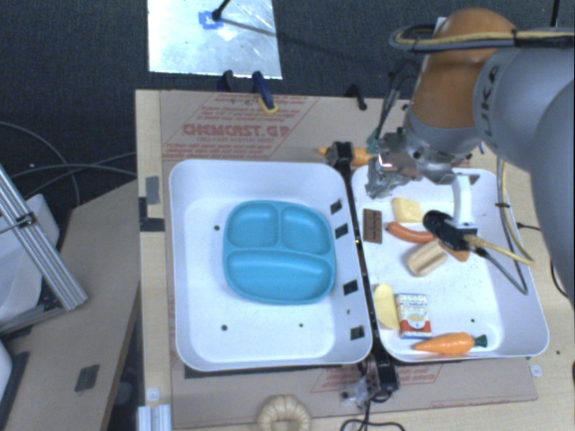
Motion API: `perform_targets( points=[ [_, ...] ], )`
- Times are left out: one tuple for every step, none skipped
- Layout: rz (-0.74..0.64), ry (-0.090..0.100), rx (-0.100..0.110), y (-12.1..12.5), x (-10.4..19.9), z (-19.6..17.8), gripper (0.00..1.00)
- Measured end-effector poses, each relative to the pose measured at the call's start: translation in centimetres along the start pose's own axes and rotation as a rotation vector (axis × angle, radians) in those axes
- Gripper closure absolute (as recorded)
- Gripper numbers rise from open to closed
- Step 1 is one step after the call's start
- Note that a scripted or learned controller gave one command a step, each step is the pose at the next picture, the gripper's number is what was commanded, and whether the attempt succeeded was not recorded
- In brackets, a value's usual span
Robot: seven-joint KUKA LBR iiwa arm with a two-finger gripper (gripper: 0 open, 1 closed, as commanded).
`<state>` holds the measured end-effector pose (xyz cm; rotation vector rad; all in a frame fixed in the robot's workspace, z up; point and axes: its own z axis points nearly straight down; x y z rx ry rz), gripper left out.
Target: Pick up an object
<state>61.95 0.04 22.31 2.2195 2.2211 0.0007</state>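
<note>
Pincer (386,180) sits low at the upper-left corner of the right bin (526,326), near the divider; can't tell its state, and nothing visibly in it. Candidates lie just below it toward frame centre-right: cheese wedge (406,209), sausage (409,233), brown block (373,224), carrot (445,342) further down. Risk: descending here clips the bin wall, or catches two crowded items and slips.

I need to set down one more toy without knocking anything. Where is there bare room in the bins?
The left bin has bare floor all around the blue tray. In the right bin, a patch lies free between the carrot and the right wall. It is crowded under the hand, around the sausage.
</note>
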Motion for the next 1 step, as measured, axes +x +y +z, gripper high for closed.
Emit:
perform_targets(
  points=[
    [-0.004, 0.0, -0.001, 1.25, 0.9, 0.71, 1.0]
  ],
)
